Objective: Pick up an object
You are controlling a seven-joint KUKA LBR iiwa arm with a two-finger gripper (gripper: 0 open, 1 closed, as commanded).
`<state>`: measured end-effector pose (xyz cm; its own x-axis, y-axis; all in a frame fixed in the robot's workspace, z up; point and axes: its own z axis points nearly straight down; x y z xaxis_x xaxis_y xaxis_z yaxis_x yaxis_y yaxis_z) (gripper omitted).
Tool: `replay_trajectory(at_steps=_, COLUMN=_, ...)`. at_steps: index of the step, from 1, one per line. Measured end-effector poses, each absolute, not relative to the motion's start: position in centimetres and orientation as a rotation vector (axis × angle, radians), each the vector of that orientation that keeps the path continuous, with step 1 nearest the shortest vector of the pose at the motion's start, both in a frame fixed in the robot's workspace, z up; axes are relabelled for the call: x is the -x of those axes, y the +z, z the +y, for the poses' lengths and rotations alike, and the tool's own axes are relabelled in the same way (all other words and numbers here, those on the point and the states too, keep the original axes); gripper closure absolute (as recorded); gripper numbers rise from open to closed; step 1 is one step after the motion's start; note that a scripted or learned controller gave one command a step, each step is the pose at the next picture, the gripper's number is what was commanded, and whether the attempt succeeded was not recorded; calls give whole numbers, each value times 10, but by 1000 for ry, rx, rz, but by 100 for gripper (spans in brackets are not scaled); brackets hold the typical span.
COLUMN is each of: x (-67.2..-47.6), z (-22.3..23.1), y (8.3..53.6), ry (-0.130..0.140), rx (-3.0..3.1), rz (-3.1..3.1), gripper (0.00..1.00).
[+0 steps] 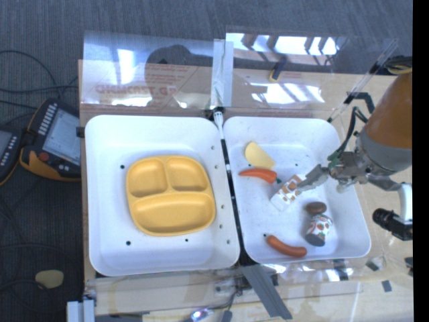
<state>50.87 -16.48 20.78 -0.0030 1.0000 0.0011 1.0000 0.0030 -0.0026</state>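
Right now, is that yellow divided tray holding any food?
Empty. The yellow tray in the left bin shows three bare compartments; the food items lie in the right bin.

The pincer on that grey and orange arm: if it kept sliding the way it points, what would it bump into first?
The pincer points leftward across the right bin. Its tip appears to sit right at the small white carton, so that would likely be first, though height above it is hard to judge.

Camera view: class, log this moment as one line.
gripper at small white carton | right white bin | grasp unconfirmed | yellow divided plate untouched
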Motion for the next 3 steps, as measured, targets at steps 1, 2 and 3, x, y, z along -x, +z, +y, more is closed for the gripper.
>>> replay_trajectory(at_steps=1, x=-487, z=-185, y=89, ry=-7, rx=2226, rz=-2227, gripper=0)
replay_trajectory(at_steps=2, x=-489, z=-184, y=99, ry=-9, rx=2227, rz=-2230, gripper=100)
replay_trajectory(at_steps=3, x=-488, z=-156, y=91, ry=-8, rx=2239, rz=-2231, gripper=100)
